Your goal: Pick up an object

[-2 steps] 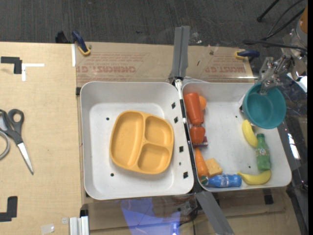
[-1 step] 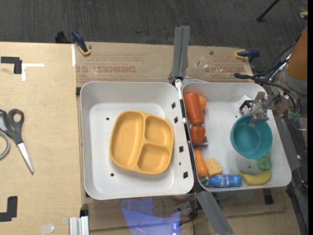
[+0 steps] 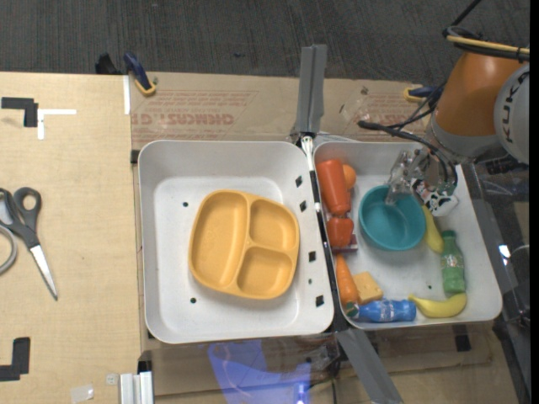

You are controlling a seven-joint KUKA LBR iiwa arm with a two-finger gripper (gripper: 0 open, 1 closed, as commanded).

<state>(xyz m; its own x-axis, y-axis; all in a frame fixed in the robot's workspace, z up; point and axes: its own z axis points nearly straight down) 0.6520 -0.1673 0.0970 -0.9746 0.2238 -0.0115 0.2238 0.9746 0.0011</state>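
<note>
Fingers (image 3: pixel 401 183) at teal bowl's (image 3: pixel 392 221) far rim, right bin (image 3: pixel 482 225).

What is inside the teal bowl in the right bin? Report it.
The teal bowl shows a bare teal inside. The gripper hangs over its far rim and covers that part, so nothing can be told about what lies beneath it.
</note>
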